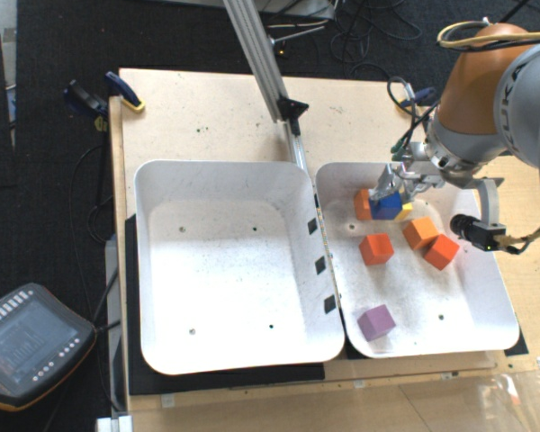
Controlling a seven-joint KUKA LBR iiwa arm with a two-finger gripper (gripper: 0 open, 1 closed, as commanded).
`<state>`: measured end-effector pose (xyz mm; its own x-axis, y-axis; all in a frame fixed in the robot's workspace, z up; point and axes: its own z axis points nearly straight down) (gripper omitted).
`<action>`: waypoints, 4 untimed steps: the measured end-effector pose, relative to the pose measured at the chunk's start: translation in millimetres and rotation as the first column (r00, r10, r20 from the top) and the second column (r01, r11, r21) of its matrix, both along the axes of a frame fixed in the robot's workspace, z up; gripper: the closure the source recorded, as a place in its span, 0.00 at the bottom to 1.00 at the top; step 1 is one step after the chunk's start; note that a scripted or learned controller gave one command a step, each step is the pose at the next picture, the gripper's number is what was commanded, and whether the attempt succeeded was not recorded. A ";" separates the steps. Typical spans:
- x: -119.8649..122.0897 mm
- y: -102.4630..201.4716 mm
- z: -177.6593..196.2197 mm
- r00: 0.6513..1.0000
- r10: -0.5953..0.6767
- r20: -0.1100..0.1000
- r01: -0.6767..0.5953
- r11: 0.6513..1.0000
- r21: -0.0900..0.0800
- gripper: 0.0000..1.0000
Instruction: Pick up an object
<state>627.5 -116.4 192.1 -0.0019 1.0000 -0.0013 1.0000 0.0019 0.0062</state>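
The arm (499,88) is reaching into the right bin (486,318) w/ the tool (394,187) sitting right over the blue block (387,205). Can't tell if it's open or shut. Best to be lowering straight, centring on blue, avoiding the orange block (363,205) touching it (left side).

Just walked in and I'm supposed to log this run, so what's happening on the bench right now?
The grey and orange arm reaches in from the right, with its gripper down in the right bin, right over a blue block near the bin's far edge. An orange block sits against the blue one. Other orange blocks and a purple block lie loose in the same bin. Nothing is visibly lifted yet.
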 end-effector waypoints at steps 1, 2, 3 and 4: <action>-2.0 -0.9 43.2 1.000 0.000 -0.001 0.000 1.000 0.000 1.00; -1.4 -0.8 70.2 1.000 0.000 -0.003 0.000 1.000 0.000 1.00; -14.2 61.1 67.2 1.000 0.006 -0.007 -0.006 1.000 0.003 1.00; -16.6 107.3 55.0 1.000 0.006 -0.008 -0.006 1.000 0.003 1.00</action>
